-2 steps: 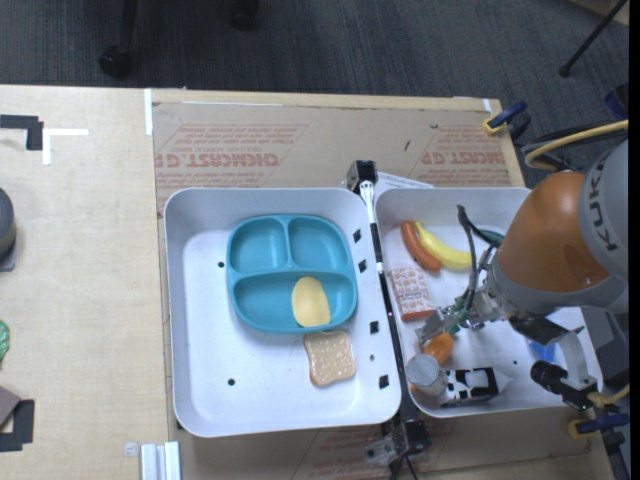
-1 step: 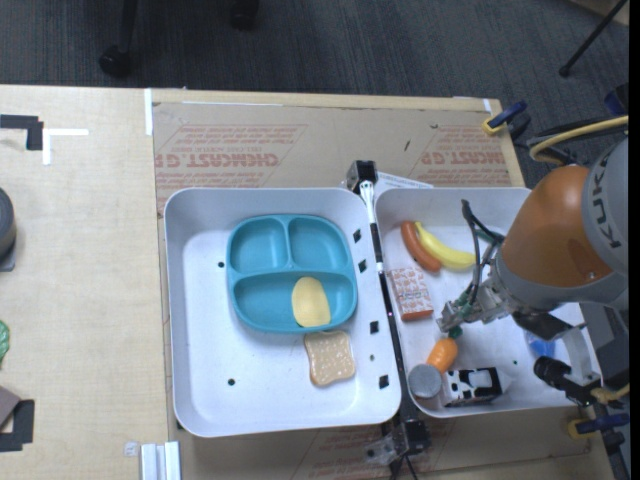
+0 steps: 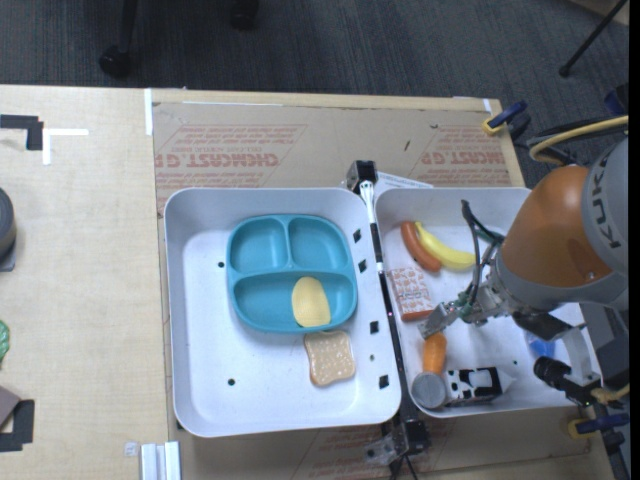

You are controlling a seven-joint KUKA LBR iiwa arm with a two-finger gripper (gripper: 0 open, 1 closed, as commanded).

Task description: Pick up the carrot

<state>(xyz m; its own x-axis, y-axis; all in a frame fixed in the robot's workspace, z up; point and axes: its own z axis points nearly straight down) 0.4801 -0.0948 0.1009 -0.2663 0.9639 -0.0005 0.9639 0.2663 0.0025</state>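
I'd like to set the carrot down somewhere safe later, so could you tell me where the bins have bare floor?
Left bin: bare strips left of the blue plate, and along the front beside the toast.
Right bin: crowded. The hand hovers above the carrot, with hot dog, banana, packet and can nearby.

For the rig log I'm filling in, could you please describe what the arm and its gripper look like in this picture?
The arm is bulky and rounded, with a wide orange band and a grey shell bearing dark lettering at the right edge. A dark cable runs along its left side. The gripper is a small grey and black metal assembly, much slimmer than the arm.
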